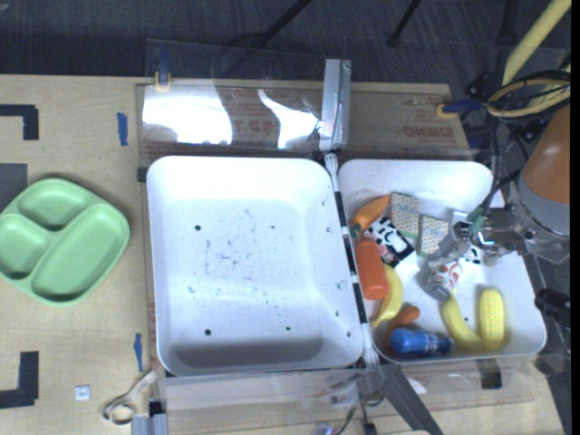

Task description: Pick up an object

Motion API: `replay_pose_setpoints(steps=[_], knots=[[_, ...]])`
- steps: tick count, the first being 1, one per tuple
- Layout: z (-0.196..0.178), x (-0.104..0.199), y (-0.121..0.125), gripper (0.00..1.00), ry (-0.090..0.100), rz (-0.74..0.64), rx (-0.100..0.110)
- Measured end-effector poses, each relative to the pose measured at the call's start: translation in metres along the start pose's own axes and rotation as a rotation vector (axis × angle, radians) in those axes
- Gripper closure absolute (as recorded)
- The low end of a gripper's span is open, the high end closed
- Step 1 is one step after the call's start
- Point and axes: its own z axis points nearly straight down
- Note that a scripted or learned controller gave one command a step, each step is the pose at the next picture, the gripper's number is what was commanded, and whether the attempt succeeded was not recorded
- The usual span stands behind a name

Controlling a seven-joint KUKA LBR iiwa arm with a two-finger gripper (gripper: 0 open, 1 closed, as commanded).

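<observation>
The right bin (435,178) holds a jumble of small items. An orange bottle (370,268) lies along its left wall beside a black-and-white patterned piece (390,240). Two speckled flat pads (405,211) rest toward the back. A yellow banana (458,324) and a corn cob (490,314) lie at the front right, with a blue object (419,341) at the front. My gripper (458,243) reaches in from the right, low over the bin's middle, just above a grey crumpled item (441,281). The arm hides how it meets that item.
The left bin (181,188) sits beside the right one, sharing a raised divider (349,252). A green compartment plate (59,240) lies on the bench at far left. A clear panel (236,107) stands behind the bins. Cables hang at the upper right.
</observation>
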Motion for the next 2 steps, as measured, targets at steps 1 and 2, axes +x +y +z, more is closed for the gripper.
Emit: replay_pose_setpoints(steps=[1, 2], knots=[[0.089, -0.021, 0.01, 0.0, 0.0, -0.02, -0.001], [0.063, 0.016, -0.004, 0.0, -0.001, 0.085, -0.001]])
